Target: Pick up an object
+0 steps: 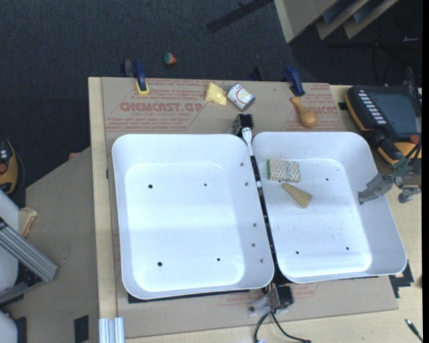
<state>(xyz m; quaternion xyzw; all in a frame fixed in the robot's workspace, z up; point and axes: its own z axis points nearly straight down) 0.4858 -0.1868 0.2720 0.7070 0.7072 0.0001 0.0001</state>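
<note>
Where dark carpet (80, 40) surrounds the tan surface (100, 221), two white bins (194, 147) sit centre frame; the right bin (375, 201) holds a patterned packet (283, 170) and wedge (296, 195). The end effector (385, 187), at its right rim, holds nothing; its spread I cannot tell.

- Dark blue-grey carpet (80, 40) covers the floor around the bench.
- A pale wooden bench top (100, 268) sits in the middle, overlaid by a brown cardboard sheet (167, 107) printed with red lettering.
- Beige furniture (328, 17) stands at the top right corner.
- Even, soft light falls from above.
- A silver metal rail (27, 251) lies at the lower left.
</note>
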